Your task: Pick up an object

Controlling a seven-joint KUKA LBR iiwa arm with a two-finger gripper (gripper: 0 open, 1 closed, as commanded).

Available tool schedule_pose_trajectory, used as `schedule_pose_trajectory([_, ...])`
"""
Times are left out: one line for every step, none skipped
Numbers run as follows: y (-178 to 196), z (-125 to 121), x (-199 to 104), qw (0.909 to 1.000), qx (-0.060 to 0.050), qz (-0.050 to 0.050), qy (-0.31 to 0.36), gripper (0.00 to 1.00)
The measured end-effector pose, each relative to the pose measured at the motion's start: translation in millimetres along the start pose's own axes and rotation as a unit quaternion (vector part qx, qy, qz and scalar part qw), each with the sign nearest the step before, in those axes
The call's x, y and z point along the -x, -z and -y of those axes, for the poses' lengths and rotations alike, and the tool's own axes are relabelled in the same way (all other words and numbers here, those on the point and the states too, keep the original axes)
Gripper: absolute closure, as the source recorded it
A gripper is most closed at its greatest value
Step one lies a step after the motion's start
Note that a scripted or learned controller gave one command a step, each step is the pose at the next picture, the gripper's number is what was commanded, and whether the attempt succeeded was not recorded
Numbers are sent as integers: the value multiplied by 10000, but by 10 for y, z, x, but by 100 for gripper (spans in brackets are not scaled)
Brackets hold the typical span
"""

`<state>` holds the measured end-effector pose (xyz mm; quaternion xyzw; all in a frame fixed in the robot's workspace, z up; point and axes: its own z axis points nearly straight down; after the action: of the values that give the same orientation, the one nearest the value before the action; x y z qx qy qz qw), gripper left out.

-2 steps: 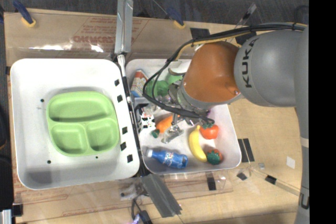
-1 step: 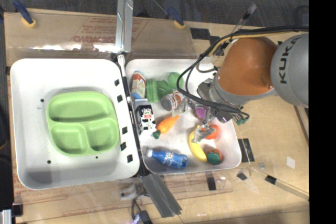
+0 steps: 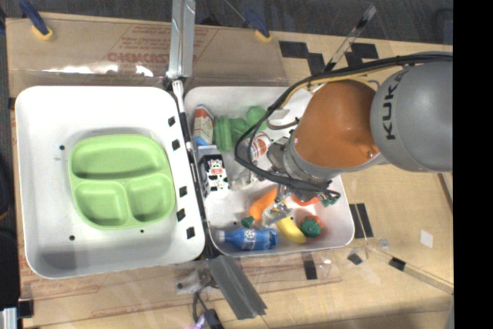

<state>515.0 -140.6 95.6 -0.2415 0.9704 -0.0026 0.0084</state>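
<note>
The arm's orange band and grey wrist hang over the right bin. Below them my gripper reaches down among small toys near the bin's front. An orange carrot-like toy lies just left of it, a yellow toy and a red strawberry-like toy just below it. A blue bottle lies along the front wall. Green pieces and a red-and-white can sit at the bin's back left. The wrist hides much of the bin's middle.
The left bin holds a light green divided tray. A small black-and-white box lies by the divider between the bins. A metal bar stands behind the bins. Black cables loop over the arm.
</note>
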Motion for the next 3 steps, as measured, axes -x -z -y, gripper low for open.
schedule_pose_trajectory([62, -337, 6, 9999, -116, 39, -61, 0])
schedule_pose_trajectory([-32, 92, -110, 9868, 47, -56, 1619, 0])
schedule_pose_trajectory([-29, -312, -84, 9781, 56, -49, 2079, 0])
